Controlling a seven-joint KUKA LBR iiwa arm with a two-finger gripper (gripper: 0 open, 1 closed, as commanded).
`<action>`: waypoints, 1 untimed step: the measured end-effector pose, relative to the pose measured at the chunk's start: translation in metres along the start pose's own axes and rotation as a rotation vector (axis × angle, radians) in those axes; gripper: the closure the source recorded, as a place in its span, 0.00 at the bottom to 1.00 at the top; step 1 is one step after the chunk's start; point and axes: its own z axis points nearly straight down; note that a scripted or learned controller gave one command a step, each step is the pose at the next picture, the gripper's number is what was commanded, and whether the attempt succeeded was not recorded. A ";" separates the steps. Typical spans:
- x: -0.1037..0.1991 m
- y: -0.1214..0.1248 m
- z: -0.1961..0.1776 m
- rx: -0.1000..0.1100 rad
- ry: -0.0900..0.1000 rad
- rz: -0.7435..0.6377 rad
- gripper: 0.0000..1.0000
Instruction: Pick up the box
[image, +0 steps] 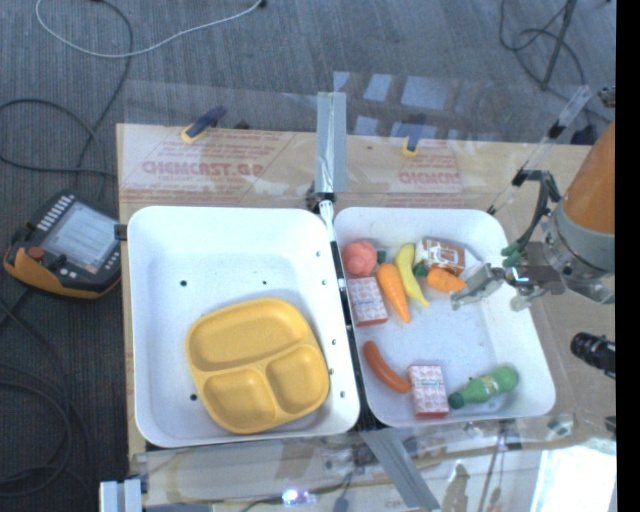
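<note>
Boxes are seen twice in the right bin (520, 345): one pink box (367, 300) at about 9 o'clock, just beside the carrot (393, 291), and a second box (429, 389) at 6 o'clock, between the sausage (385, 367) and the green bottle (484, 387). The gripper (497, 282) is hung over the bin's 3 o'clock side, near the snack packet (442, 255); how far the fingers are spread can't really be told, and nothing is seen held between them. A yellow divided tray (258, 362) is parked in the left bin (160, 260) on the worktop (220, 170).
</note>
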 end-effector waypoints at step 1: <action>0.068 -0.008 0.097 0.000 0.001 -0.339 0.00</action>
